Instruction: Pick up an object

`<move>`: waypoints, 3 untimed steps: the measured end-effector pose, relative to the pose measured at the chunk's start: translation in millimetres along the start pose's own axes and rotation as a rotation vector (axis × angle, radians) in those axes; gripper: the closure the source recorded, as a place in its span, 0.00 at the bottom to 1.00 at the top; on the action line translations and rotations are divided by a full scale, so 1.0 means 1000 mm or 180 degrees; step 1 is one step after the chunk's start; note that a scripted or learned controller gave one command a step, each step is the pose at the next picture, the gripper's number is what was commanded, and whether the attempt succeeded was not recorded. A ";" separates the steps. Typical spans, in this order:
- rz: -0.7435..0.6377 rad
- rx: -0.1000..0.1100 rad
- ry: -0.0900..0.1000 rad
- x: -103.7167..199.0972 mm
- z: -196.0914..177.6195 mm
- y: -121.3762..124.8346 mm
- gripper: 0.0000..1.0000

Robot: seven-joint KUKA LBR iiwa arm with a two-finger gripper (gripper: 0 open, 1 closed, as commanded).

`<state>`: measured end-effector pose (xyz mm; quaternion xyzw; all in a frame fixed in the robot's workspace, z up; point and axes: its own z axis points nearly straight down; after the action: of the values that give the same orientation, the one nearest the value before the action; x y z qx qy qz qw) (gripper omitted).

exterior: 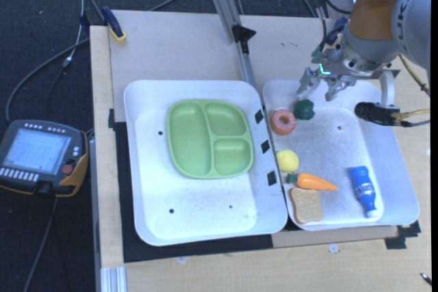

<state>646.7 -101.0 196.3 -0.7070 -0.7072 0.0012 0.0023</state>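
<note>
My pincer point(321, 87) hung over the far edge of the right bin point(397, 174), its two fingers spread apart with nothing between them. Just beside the fingertips, a little nearer the camera, a small dark green broccoli piece point(304, 109) lay on the bin floor, apart from my fingers. Next to it, toward the bin's left wall, sat a pink donut point(282, 122). Further forward lay a yellow lemon point(288, 161), an orange carrot point(316, 182), a slice of toast point(306, 205) and a blue bottle point(363, 189) on its side. The left bin point(147, 215) held a green divided plate point(209, 138). Both bins rested on the pale surface point(171, 44). A grey control pendant point(41, 157) sat on the dark floor to the left.
</note>
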 end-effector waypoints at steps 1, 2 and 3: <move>-0.0002 -0.0014 -0.0002 0.000 -0.002 0.001 0.00; -0.0001 0.0000 -0.0002 -0.002 0.059 0.005 0.00; -0.0004 -0.0062 -0.0012 -0.002 0.087 0.010 0.00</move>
<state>656.5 -103.3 109.3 -0.7065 -0.7076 -0.0044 -0.0059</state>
